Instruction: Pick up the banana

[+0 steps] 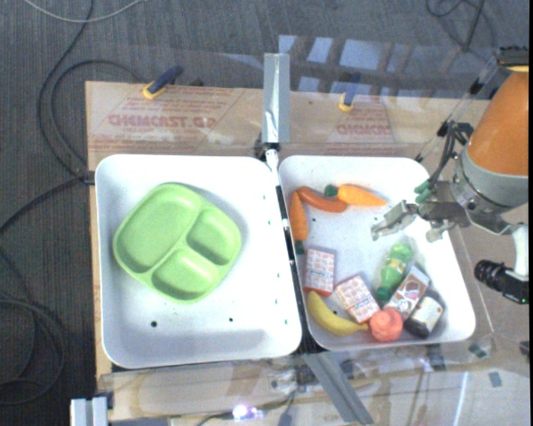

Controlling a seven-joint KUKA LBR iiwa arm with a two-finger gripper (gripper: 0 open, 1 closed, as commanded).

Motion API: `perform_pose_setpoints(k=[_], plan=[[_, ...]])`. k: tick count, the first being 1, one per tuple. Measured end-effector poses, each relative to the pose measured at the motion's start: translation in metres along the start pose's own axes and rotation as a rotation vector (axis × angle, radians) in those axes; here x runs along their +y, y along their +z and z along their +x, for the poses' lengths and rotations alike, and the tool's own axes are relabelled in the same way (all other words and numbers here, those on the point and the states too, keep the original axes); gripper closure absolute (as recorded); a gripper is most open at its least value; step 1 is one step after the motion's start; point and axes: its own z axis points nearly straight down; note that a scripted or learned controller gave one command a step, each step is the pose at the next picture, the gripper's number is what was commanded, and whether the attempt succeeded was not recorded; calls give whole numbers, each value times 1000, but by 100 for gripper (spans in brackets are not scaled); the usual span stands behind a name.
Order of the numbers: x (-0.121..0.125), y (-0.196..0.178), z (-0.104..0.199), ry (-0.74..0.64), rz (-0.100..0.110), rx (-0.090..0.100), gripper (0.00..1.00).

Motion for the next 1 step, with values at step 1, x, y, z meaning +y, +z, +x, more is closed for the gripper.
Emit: perform_pose_setpoints(k=[1], plan=[[-23, 110, 37, -139, 1, 2, 0]])
